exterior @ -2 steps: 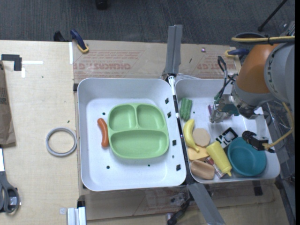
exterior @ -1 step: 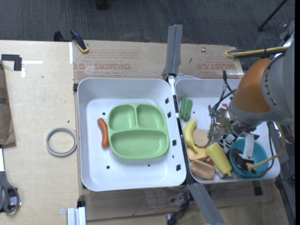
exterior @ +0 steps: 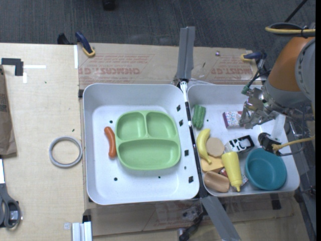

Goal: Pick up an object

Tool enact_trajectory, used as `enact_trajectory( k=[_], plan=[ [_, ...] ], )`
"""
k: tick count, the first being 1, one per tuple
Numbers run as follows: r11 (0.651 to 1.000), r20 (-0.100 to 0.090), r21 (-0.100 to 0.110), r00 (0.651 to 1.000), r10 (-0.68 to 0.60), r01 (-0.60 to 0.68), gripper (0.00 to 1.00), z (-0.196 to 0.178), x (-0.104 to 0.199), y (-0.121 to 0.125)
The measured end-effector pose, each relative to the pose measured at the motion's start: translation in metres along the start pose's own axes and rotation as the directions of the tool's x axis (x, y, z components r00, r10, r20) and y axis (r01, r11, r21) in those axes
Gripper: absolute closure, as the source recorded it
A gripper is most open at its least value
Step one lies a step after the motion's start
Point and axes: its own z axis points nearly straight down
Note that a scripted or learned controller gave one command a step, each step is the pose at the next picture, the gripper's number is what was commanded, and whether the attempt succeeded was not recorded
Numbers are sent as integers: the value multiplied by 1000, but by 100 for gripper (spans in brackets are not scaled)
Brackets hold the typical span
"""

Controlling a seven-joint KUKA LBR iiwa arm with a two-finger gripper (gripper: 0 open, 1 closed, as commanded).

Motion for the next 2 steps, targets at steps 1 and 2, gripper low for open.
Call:
enact_trajectory(
  k=[1,2],
  plan=[
    [996,-2,-38,997,-80,80,100,40,-74,-29],
    [996,-11,-30,997,79,-79,100,46,-73,-4]
  ],
)
